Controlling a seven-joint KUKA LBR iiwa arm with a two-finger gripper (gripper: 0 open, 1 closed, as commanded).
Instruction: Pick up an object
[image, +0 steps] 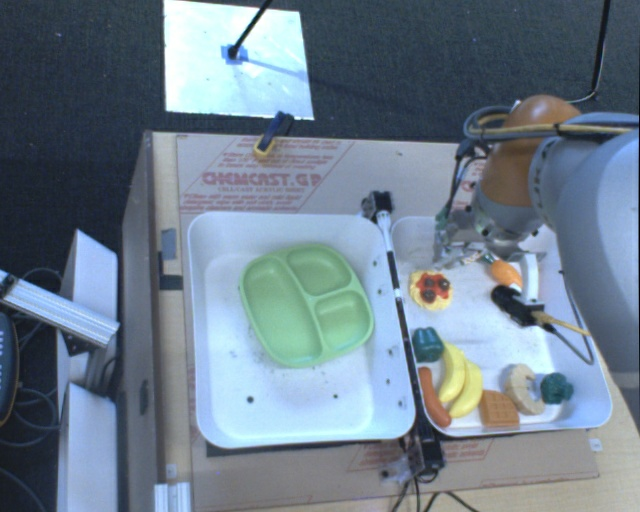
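Nothing is yet seen lifted: the gripper (458, 250) is poised at the right bin's (596, 398) eleven o'clock corner, its grip state impossible to tell, while the pizza slice (431, 289), the nearest candidate, lies just at its seven o'clock.

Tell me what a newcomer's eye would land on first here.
Probably the pale green divided plastic plate, alone in the left white bin. Next, the toy food in the right white bin: yellow bananas near the front, a small pizza slice farther back. The grey arm's gripper hangs over that bin's far corner.
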